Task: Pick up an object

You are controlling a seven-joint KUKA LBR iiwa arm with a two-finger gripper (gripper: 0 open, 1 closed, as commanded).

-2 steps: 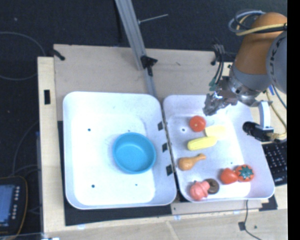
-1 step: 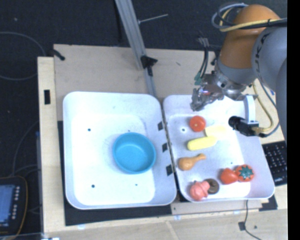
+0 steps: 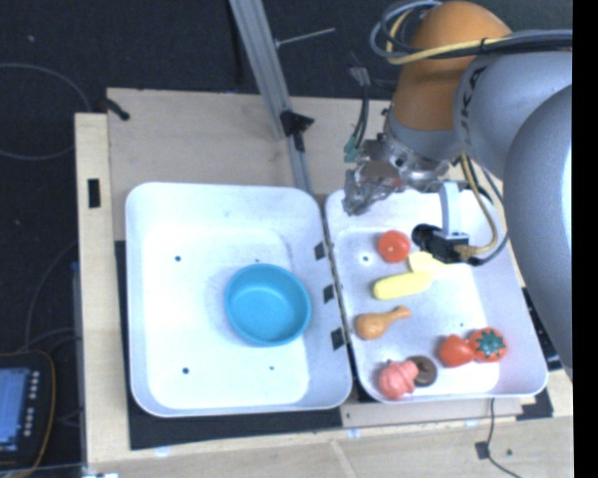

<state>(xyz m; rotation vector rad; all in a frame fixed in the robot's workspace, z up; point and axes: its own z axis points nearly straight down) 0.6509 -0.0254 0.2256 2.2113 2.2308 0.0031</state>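
The hand (image 3: pixel 362 195) hangs over the upper left corner of the right bin (image 3: pixel 498 381), close to the divide between the two bins, at the end of the grey arm (image 3: pixel 523 98) whose orange band (image 3: pixel 444 53) sits just above it. Whether it is open or closed I cannot tell, as the view is too blurred there, and nothing can be seen held in it. The objects to pick all lie in the right bin, below and to the right of the hand. Nearest is a small red tomato-like ball (image 3: pixel 394 246), just below and right of the hand, apart from it. Further down lies a yellow banana-shaped piece (image 3: pixel 406 283), then a tan drumstick-shaped piece (image 3: pixel 381 321). Well below the hand, near the bin's lower rim, sit a pink item (image 3: pixel 397 377) touching a dark round one (image 3: pixel 424 370), and to their right a red strawberry-like piece with a green top (image 3: pixel 472 348). In the left bin (image 3: pixel 159 217), down and left of the hand, rests a blue bowl (image 3: pixel 267 304). Both bins sit on the pale desk (image 3: pixel 199 127).
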